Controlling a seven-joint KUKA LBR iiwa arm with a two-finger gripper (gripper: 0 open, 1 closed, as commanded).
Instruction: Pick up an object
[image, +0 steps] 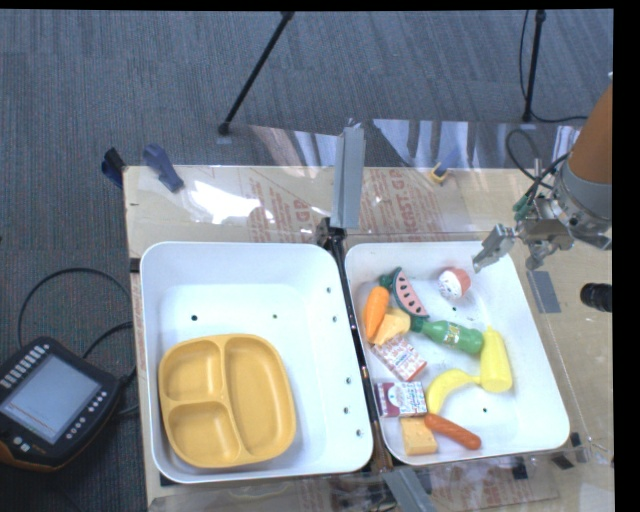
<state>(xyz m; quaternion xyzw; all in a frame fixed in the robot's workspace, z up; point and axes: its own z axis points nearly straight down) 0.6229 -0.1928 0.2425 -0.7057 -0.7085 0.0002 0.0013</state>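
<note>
A heap of toy food lies in the right bin (540, 400): a carrot (373, 311), watermelon slice (408, 291), green bottle (452, 336), banana (446, 386), yellow corn (495, 362) and a red-and-white ball (454, 283). The gripper (512, 251) hovers over the bin's upper right corner, fingers spread wide, gripping nothing, near the ball. The left bin (180, 280) holds a yellow divided plate (226, 398).

We see a robotics lab: teach pendant (48, 402) on grey carpet (60, 90), tripod legs (258, 68), bench (290, 200) with bins (250, 265).
</note>
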